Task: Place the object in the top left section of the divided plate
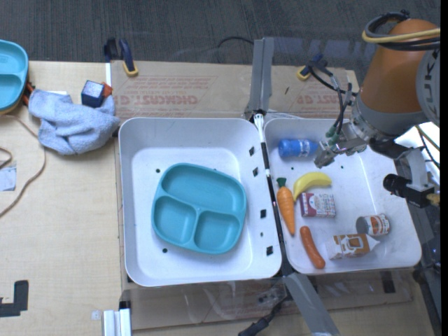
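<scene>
A teal divided plate lies in the left bin with nothing in its three sections. My gripper hangs over the back of the right bin, between a blue can lying on its side and a yellow banana. Nothing shows between its fingertips. The right bin also holds an orange carrot, a red-and-white carton, a red sausage, a small tin can and a brown-and-white box.
A grey cloth and a small blue cube lie on the bench left of the bins. A teal dish sits at the far left edge. A metal divider post rises between the bins.
</scene>
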Robot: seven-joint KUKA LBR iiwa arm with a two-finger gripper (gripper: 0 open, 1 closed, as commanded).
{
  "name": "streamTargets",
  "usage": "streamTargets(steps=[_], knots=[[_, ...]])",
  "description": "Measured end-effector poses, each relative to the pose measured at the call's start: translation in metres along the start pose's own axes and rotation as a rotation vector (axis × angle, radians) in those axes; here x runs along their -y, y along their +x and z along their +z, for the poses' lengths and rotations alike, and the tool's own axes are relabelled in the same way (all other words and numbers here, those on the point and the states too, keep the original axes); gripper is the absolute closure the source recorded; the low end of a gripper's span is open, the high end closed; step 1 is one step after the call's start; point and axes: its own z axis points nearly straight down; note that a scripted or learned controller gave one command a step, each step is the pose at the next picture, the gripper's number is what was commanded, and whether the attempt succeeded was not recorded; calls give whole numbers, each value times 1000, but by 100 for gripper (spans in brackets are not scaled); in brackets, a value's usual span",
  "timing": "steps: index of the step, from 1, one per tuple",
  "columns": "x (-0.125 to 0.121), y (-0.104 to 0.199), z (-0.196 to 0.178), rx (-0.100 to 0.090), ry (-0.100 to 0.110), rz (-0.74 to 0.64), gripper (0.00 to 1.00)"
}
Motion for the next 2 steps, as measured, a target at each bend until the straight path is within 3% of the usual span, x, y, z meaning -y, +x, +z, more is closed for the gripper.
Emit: streamTargets(steps=[1, 2], knots=[[-81, 34, -9, 1, -2, -225, 100], [-63, 119, 17, -1, 0, -339, 100]])
